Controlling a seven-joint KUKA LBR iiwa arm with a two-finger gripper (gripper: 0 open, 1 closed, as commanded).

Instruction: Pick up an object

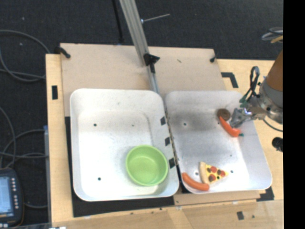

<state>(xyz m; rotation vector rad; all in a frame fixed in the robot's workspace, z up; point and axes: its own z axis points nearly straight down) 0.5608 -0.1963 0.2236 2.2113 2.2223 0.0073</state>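
two bins in front of us, and the action is over in the right bin point(190, 104). we've got an orange carrot-like piece point(229, 127) lying at a slant near that bin's right side, with a small brown round thing point(223, 113) touching its upper end. the gripper point(238, 117) sits just beside the carrot's upper half, right up against it, and we can't tell whether the fingers are spread or closed, or whether they have anything between them; that part is too small and blurred.

moving outward, down at the near edge of the same bin we see a pizza slice toy point(211, 172) with red dots on it, and just left of it and below, an orange sausage-shaped piece point(195, 182) lying along the rim. both are well apart from the gripper, with bare bin floor between.

over in the left bin point(95, 109) we've got a green bowl point(146, 164), upright, sitting toward the near right corner.

a grey metal strut point(136, 27) slants down from the top of the view to the far seam between the bins, well away from the carrot.

the arm point(276, 80) comes in from the right, low over the bin's right rim, cables looped above the wrist, the gripper pointed leftward into the bin.
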